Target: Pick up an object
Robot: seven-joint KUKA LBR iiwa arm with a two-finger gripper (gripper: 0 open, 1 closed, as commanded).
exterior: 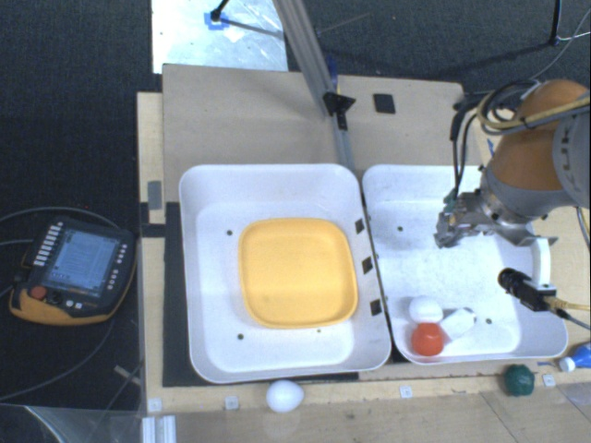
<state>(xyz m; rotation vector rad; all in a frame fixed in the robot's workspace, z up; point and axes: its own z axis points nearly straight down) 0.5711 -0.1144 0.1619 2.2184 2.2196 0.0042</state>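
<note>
A yellow square plate (298, 271) lies in the middle of the left bin (208, 210). In the right bin (397, 192), near its front edge, sit a red ball (428, 340), a white round object (426, 310) just behind it and a small white piece (459, 322) to the right. My gripper (450, 230) hangs over the right bin's middle, well behind those objects, with nothing seen between its fingers. The wrist above it hides part of the bin's right side.
A white egg-shaped object (285, 396) lies on the bench in front of the left bin. A dark green ball (519, 380) rests at the front right, outside the bins. A teach pendant (72, 268) sits on the floor at left. A metal pole (309, 49) slants in behind the bins.
</note>
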